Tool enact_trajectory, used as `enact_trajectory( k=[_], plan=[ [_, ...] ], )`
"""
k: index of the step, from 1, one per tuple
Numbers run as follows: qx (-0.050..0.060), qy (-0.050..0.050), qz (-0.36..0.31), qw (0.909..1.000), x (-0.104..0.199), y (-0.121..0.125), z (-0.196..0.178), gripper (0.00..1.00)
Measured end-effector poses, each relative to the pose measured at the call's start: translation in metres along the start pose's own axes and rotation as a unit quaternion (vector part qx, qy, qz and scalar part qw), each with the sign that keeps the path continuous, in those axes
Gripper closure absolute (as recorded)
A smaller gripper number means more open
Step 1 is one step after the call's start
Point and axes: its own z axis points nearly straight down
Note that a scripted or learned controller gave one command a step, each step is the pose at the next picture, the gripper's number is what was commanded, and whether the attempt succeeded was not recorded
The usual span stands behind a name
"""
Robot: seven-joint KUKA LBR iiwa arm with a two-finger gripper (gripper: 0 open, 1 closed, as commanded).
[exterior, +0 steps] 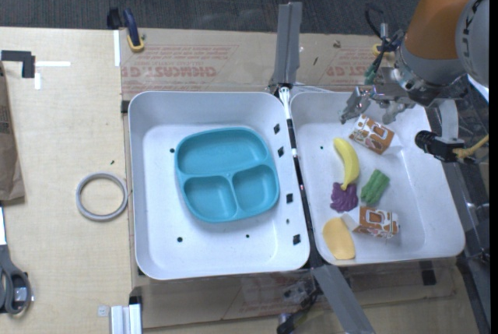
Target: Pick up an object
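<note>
My gripper point(372, 105) hangs over the back of the right bin point(436, 192), its fingers spread open, with nothing between them. Just below it lies a small orange-and-white carton point(371, 135). Further forward in the same bin are a yellow banana point(348, 161), a green pepper-like piece point(374, 186), purple grapes point(343, 197), a second orange-and-white carton point(378, 223) and a pale yellow piece point(338, 238).
The left bin point(148, 192) holds a blue three-compartment plate point(226, 174). A grey divider post point(287, 44) stands between the bins at the back. On the bench to the left lie a roll of tape point(101, 195) and scissors point(14, 287).
</note>
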Motion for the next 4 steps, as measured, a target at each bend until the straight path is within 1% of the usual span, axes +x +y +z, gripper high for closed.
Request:
enact_trajectory(
  k=[1,2,3,4],
  plan=[
    [0.0,0.0,0.03,0.9995,-0.012,-0.001,0.026,0.0],
    [-0.001,0.0,-0.005,1.0,-0.026,-0.003,0.019,0.0],
    [0.0,0.0,-0.047,0.9989,-0.004,-0.03,0.11,0.0],
    [0.0,0.0,-0.044,0.999,-0.006,-0.03,0.101,1.0]
  ],
)
